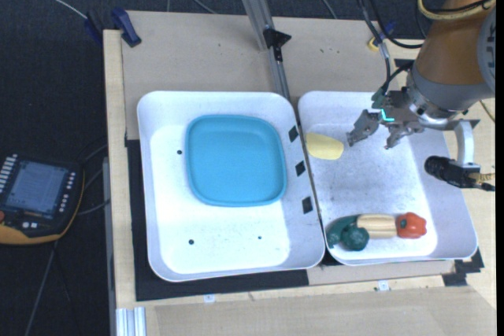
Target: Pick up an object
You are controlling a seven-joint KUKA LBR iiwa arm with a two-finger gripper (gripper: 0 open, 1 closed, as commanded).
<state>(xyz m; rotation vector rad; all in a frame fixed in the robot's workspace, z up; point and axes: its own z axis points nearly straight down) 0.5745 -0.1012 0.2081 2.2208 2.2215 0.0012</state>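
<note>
Lemon (324, 146) just left of hand (373, 134)

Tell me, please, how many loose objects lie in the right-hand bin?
4: a yellow piece near the left wall, and a green item, tan piece and red item along the near edge.

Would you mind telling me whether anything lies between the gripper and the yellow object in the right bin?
Nothing visible does. The gripper hangs over the right bin with its fingers open and nothing between them, just right of the yellow object; bare bin floor lies between them. The other items sit at the bin's near edge.
</note>
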